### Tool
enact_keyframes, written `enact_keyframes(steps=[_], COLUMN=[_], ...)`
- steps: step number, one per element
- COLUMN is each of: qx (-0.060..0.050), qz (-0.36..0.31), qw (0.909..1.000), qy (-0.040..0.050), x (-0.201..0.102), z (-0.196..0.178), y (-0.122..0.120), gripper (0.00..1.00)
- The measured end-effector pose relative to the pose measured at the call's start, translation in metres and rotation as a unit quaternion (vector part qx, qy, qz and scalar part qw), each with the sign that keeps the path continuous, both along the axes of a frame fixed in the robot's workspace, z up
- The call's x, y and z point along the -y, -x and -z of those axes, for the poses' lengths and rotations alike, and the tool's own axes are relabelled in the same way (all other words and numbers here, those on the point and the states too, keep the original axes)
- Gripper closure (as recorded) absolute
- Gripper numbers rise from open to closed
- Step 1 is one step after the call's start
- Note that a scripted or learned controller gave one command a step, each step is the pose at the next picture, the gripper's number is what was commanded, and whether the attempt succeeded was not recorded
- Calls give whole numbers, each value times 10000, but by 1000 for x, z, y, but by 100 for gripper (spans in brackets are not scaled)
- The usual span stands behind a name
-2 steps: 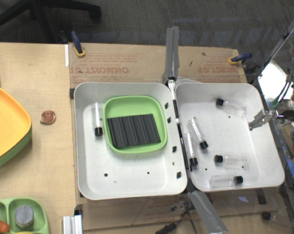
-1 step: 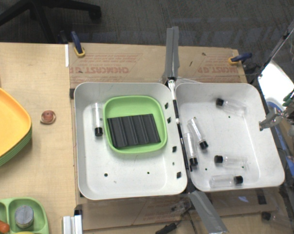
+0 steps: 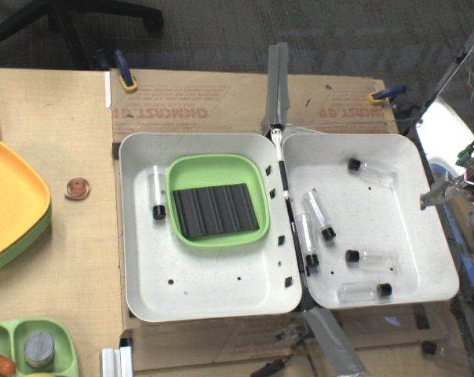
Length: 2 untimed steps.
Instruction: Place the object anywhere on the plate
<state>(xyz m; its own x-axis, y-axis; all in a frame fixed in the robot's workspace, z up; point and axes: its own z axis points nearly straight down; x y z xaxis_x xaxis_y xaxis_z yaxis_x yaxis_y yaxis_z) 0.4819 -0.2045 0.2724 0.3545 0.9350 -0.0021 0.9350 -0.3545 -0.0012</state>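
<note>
Rightward, pincer (image 3: 443,192) at right bin's (image 3: 410,151) edge, grip state unclear, tubes (image 3: 319,215) lying apart, green plate (image 3: 215,167) left.

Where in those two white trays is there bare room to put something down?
Left bin: bare floor below the green plate; a tube crowds its left. Right bin: bare middle, between the tubes along the divider and those near the edges.

The floor (image 3: 315,22) is a grey carpet with a fine pattern. At the top left corner stands the black base of an office chair (image 3: 72,6) with wheels. The worktop (image 3: 56,289) is of light wood, and a brown cardboard sheet (image 3: 221,104) covers its right part
</note>
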Motion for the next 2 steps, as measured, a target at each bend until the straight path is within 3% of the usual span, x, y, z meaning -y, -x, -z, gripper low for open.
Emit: enact_keyframes(steps=[1, 2], qx=[-6, -5], qz=[969, 2047], qw=[9953, 9788], qy=[1, 7], x=[9, 9], z=[1, -45], y=[4, 4], gripper=[0, 0])
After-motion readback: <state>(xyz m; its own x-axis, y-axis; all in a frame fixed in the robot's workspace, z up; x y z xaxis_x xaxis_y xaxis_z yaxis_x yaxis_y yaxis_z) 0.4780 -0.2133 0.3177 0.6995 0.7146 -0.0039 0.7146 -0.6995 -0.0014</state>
